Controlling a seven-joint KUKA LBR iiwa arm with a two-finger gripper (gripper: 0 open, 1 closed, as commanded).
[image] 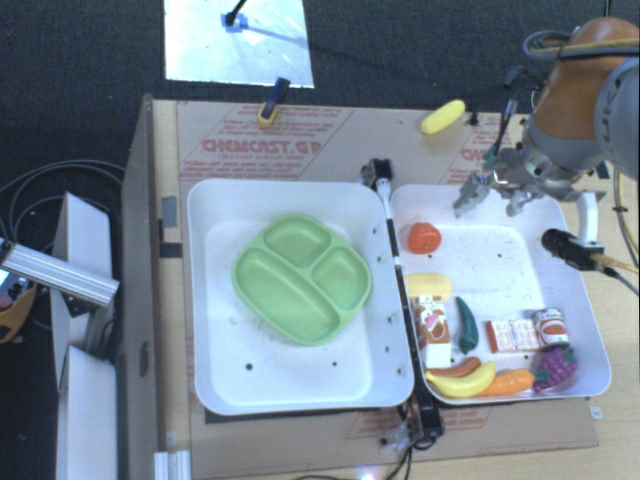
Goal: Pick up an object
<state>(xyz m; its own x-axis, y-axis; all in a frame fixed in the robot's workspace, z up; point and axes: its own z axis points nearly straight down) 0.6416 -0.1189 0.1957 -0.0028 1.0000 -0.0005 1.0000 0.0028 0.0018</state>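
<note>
My gripper (490,202) hangs over the far edge of the right bin (575,293), open, with nothing between its fingers. An orange-red round toy (423,236) lies just left of and below it, apart from the fingers. Along the bin's near side lie a yellow block (428,285), a small carton (433,324), a green pepper (466,325), a red-and-white box (512,335), a small can (550,325), a banana (463,382), a carrot (510,380) and purple grapes (556,365).
The left bin (215,368) holds a green divided plate (302,278). A black divider bar (395,268) runs between the bins. A yellow toy (443,116) lies on the cardboard beyond the right bin. A black cable end (568,248) hangs over the right bin's right side.
</note>
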